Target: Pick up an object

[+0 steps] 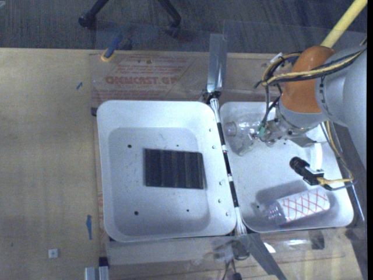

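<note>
Your left bin (116,174) holds a dark ribbed panel (174,168). The right bin (262,177) holds a clear plastic container (238,136) just beside the end effector (266,134), open or closed you cannot tell, and a red-latticed bottle (298,206) nearer you.

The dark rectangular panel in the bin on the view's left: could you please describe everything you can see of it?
The dark panel is a flat, near-black rectangle, its face crossed by faint parallel ridges or slats. Its material is unclear, though it looks matte. It lies flat near the middle of the floor of the white bin, its edges roughly square to the walls and apart from all of them. Nothing but the floor touches it.
</note>
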Robot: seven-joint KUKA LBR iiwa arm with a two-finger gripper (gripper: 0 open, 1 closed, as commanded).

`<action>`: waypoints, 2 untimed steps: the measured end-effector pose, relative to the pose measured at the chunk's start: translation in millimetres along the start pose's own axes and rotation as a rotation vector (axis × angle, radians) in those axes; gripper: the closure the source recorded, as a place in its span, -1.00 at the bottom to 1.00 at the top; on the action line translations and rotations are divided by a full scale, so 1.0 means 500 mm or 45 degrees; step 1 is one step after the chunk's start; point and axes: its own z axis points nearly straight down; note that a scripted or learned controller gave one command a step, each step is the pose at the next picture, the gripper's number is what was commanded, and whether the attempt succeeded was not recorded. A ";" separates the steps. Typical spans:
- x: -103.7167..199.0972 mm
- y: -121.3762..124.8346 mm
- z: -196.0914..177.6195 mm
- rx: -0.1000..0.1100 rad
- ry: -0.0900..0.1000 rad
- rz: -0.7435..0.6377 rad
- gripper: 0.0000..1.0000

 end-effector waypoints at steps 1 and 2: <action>-0.027 0.038 0.009 0.112 0.053 -0.102 -1.00; -0.042 -0.199 -0.133 -0.010 -0.003 -0.036 -1.00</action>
